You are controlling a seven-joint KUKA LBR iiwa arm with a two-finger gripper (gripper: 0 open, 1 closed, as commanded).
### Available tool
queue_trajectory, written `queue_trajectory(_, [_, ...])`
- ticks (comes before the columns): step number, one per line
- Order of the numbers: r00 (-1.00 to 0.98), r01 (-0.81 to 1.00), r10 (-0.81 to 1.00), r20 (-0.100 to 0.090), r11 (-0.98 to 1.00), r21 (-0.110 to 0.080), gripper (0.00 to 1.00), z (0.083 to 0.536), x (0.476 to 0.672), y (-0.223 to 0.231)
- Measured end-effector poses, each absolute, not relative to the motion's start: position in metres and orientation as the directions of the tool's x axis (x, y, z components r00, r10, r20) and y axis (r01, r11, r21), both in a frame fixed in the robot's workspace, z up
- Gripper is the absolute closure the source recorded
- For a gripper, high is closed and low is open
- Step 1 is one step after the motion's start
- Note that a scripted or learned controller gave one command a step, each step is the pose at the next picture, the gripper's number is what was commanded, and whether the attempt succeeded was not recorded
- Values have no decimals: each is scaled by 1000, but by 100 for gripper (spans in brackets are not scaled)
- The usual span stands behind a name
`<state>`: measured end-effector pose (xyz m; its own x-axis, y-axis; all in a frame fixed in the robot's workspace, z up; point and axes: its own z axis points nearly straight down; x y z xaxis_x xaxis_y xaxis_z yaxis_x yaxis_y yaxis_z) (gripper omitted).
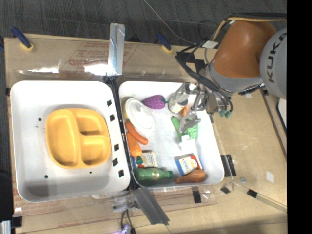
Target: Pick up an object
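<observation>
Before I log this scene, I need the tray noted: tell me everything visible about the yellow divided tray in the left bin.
The yellow divided tray looks like smooth moulded plastic with rounded corners. It has three compartments: one long one on the left and two smaller ones on the right. It lies flat and right side up on the floor of the left white bin, roughly central, apart from the walls. Nothing sits in it or touches it.

the worktop (253, 150) is pale wood, partly covered by a clear printed sheet (87, 57) held with blue clamps (22, 38). beyond the worktop's far edge lies dark grey carpet (58, 6), crossed by a thin pale cable (151, 9). black tape marks (228, 165) sit on the worktop's right part.
</observation>
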<state>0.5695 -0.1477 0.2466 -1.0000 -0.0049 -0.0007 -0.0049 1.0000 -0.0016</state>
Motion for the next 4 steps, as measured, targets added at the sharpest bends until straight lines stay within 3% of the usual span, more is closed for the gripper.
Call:
queue_trajectory(1, [-1000, -23, -23, 11, 1000, 4, 0, 128, 597, -202])
queue_trajectory(2, [-1000, 20, 20, 3, 1000, 1, 0, 91, 622, -190])
queue_trajectory(3, [-993, 118, 118, -3, 993, 0, 0, 94, 568, -209])
queue_trajectory(4, [-949, 314, 314, 2, 949, 1, 0, 92, 568, -187])
